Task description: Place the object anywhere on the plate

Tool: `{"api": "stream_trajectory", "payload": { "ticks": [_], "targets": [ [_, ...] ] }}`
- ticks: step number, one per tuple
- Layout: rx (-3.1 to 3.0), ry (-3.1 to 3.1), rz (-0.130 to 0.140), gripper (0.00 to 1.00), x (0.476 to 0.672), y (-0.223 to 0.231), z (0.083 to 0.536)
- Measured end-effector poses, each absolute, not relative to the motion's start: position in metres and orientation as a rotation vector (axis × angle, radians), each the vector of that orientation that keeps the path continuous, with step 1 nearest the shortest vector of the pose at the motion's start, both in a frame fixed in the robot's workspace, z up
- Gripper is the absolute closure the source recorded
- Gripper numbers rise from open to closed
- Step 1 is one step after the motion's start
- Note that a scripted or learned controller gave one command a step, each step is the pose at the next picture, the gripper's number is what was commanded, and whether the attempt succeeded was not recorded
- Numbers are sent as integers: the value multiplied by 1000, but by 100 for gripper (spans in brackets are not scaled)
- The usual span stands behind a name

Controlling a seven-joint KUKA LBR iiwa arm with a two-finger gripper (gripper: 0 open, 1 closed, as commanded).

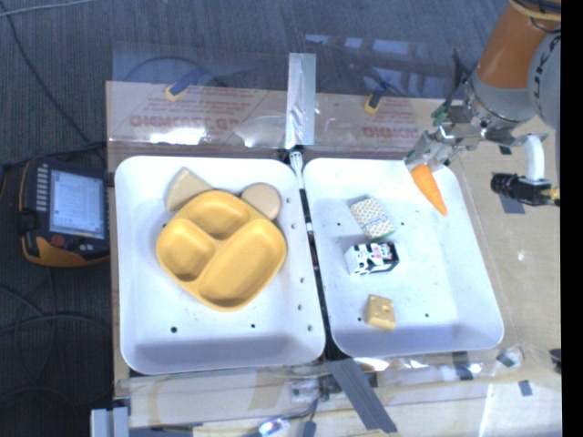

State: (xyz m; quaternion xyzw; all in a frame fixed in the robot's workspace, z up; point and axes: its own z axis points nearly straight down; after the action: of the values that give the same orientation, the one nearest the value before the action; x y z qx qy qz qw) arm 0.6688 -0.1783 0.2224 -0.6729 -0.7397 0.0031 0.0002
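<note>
Gripper (437, 151) sits over the far right corner of the right bin (474, 308); the carrot (429, 188) hangs from it, thick end up between the fingers, tip pointing down and toward me; I read that as the fingers closed on the carrot's top, though the contact itself is small in this view.

Carrot looks like a toy: smooth, stiff, tapered, probably light; I judge the taper makes it prone to slipping out downward if pinched on the slope, and held by one end it may swing; a hold nearer the thick middle would be safer.

Plate (221, 248) is yellow, three compartments, in the left bin (137, 335), well apart from the carrot; two tan pieces (260, 197) lie just behind it.

Left in the right bin: patterned block (372, 215), black-and-white carton (373, 257), small yellow wedge (381, 312); none in the way of a carry across the divider, I think.
</note>
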Motion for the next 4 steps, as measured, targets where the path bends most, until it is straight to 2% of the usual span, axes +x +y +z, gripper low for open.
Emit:
{"api": "stream_trajectory", "payload": {
  "ticks": [1, 2, 3, 4],
  "targets": [
    [-1979, -2433, 5, 100, 613, -119, 144],
    [-1964, -2447, 4, 100, 580, -44, 181],
    [-1965, -2445, 5, 0, 580, -45, 181],
    [-1849, -2534, 6, 0, 539, 13, 181]
  ]
}}
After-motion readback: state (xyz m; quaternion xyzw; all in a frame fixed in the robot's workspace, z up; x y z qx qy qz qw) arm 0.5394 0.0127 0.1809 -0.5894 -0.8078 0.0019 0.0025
